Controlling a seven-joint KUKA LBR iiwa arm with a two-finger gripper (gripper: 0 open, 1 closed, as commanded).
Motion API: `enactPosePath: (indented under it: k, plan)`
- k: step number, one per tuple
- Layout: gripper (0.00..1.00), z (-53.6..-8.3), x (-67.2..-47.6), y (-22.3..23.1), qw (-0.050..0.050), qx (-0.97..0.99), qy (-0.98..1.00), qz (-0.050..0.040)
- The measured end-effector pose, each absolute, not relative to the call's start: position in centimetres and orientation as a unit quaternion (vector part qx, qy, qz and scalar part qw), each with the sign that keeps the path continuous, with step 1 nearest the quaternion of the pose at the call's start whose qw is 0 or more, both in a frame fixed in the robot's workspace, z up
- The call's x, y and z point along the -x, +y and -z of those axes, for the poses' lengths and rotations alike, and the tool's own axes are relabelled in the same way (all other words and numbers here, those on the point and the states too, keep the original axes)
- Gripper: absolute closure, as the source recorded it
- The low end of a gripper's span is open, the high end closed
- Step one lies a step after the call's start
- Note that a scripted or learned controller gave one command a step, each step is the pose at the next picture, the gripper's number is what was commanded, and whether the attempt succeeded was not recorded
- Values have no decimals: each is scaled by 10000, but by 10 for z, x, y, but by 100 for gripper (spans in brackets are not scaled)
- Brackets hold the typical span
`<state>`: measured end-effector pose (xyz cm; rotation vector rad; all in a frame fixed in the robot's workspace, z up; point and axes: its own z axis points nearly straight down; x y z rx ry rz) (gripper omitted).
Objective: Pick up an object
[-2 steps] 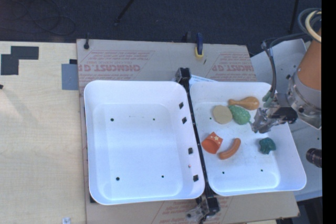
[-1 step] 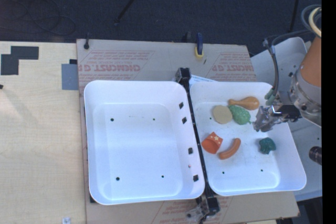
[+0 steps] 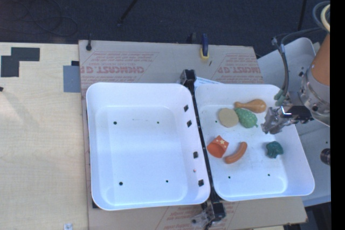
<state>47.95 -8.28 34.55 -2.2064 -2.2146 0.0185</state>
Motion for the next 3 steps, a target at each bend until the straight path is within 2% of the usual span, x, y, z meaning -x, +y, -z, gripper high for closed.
enactPosePath:
  k: [1, 2, 3]
  plan:
    - [100, -354, -479, -83, 93, 7040, -7101, -71]
    - [100, -132, -471, -107, 80, 7079, -7062, -57]
    - [100, -150, -474, -108, 29, 7098, -7044, -16]
